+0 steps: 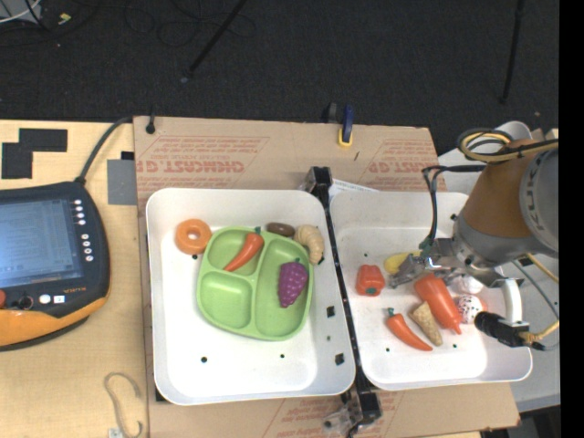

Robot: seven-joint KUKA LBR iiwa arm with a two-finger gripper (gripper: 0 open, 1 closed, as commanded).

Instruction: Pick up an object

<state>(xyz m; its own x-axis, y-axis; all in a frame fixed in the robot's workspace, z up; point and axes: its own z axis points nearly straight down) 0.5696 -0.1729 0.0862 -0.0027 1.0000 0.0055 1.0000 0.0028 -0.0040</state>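
Camera view: my gripper (pixel 408 272) sits low in the right white bin (pixel 511 365), jaws look spread w/ nothing between, just beside a glossy red-orange plastic pepper (pixel 370 280), stubby, mid-bin.

The arm (pixel 511 210) partly hides a yellow item (pixel 396 263).

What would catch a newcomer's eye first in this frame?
The bright green plate in the left bin, with an orange carrot and purple grapes in its compartments and an orange donut beside it. Then the arm's gripper, reaching into the right bin among a red pepper, a long red vegetable and a small chili.
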